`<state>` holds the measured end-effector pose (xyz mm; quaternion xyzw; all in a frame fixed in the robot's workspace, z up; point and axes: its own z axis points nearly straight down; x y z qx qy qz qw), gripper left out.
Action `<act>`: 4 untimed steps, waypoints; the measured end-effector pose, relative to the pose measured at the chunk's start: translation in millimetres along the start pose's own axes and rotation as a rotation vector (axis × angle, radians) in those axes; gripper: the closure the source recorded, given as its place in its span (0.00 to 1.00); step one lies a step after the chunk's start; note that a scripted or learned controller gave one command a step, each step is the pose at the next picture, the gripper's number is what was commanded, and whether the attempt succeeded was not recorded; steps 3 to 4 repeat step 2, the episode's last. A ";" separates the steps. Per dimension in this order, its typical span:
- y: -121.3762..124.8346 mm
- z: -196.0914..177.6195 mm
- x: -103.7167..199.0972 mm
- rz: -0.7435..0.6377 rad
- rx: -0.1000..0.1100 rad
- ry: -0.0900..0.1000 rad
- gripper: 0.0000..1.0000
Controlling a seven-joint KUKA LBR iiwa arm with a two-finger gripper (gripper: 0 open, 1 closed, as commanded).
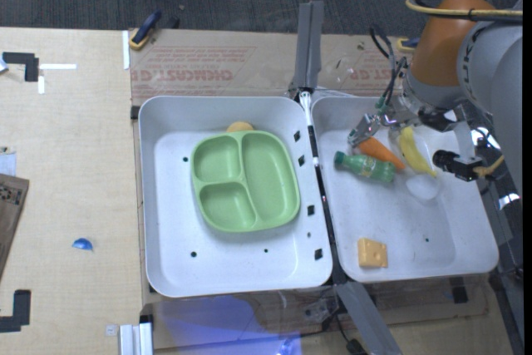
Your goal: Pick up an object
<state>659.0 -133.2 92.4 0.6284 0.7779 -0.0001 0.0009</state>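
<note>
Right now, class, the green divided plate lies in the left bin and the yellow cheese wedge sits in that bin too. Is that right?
Not quite. The green divided plate does lie in the left bin, but the camera view shows the yellow cheese wedge in the right bin.

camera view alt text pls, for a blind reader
The gripper hangs over the right bin, above a carrot, green bottle and banana. The left bin holds a green divided plate.

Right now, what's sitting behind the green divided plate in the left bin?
A small yellow-orange object peeks out past the far rim of the green divided plate. The plate covers most of it, so what it is cannot be told.
</note>
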 end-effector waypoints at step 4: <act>15.7 -99.5 71.9 0.146 0.001 0.000 1.00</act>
